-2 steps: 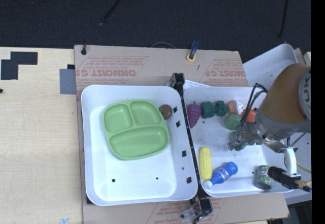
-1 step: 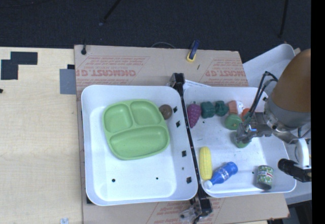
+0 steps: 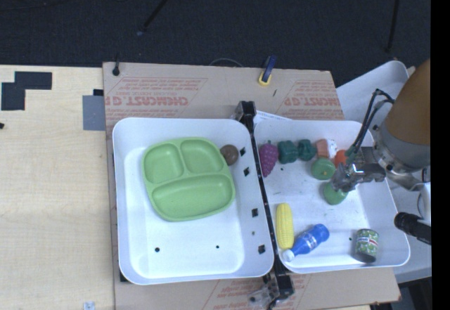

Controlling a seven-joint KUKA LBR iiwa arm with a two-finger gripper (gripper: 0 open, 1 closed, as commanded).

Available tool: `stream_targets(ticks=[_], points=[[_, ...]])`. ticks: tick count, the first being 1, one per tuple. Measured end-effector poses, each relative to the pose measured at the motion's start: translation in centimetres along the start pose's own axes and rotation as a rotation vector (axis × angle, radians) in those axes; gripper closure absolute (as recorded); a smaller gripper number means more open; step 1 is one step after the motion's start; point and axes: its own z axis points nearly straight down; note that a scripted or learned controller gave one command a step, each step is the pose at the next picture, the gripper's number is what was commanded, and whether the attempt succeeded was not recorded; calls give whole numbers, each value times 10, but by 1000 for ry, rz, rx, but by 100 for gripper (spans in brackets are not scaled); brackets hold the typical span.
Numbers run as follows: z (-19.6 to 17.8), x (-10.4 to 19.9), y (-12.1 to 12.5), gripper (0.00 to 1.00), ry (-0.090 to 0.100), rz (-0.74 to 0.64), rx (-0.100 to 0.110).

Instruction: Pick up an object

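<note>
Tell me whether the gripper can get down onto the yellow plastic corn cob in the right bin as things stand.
Probably yes. The yellow plastic corn cob lies flat by the right bin's left wall, nothing on top of it. Only the blue bottle crowds its lower end. The gripper sits over the same bin.

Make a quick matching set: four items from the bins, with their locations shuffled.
Items:
1. green divided plate
2. corn cob
3. blue bottle
4. purple grapes

Places:
A. right bin, top left corner, next to the divider
B. left bin, upper middle
C. right bin, near edge, just right of the corn
D. right bin, lower left, upright along the divider

Pairs: 1-B, 2-D, 3-C, 4-A
</note>
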Motion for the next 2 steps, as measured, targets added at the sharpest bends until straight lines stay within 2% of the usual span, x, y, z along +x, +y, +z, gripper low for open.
stream_targets(ticks=[2], points=[[7,92,31,100,1,-2,4]])
